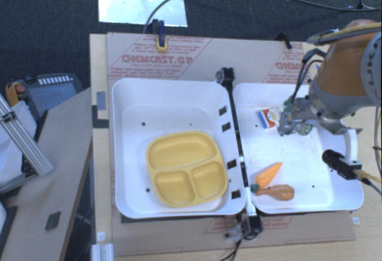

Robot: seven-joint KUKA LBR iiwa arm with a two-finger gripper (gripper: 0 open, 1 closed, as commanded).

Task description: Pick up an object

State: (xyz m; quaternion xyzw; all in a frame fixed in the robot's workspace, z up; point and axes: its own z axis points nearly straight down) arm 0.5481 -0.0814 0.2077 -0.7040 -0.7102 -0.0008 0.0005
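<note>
The gripper (287,124) is low in the right bin (340,200), near its far edge, just beside a small packet (270,117); whether its jaws are apart I cannot tell. A carrot (268,174) and a drumstick (276,192) lie by the near left corner. A yellow tray (186,167) sits in the left bin (128,152). The board (197,54) under the bins reads "CHEMCAST GP".

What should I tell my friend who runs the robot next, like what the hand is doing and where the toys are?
Hand: low in the right bin, near its far side, right by a small red, white and blue packet. Its grip is too blurred to read.
Toys: an orange carrot and a tan drumstick lie close together near the right bin's front left corner. A yellow divided tray sits in the left bin.
Done: nothing visibly lifted yet.
Left: grab one object and raise it.
</note>
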